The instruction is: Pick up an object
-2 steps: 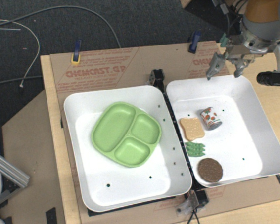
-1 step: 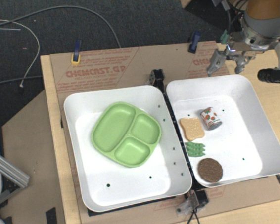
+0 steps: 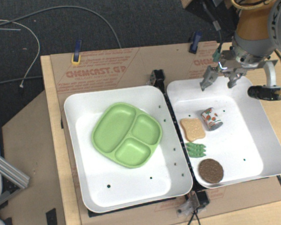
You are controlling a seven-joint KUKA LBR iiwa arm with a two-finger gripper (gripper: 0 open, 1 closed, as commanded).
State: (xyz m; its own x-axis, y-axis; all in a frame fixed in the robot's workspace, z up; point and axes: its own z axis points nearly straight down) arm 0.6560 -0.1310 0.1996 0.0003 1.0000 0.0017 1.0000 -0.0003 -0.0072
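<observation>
Camera view: the pincer (image 3: 220, 78) hangs over the far rim of the right bin (image 3: 253, 142), fingers spread wide and holding nothing. The small can (image 3: 211, 118), toast slice (image 3: 192, 128), green pea pods (image 3: 195, 149) and brown disc (image 3: 211, 170) lie nearer the camera, toward the bin's left side. The toast and can lie close together, so a descent between them could nudge both and close on neither.

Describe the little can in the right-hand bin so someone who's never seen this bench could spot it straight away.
Look in the right bin, the one without the green divided plate. Just right of the tan bread slice lies a small can on its side. It alone has a white label with red blotches.
</observation>
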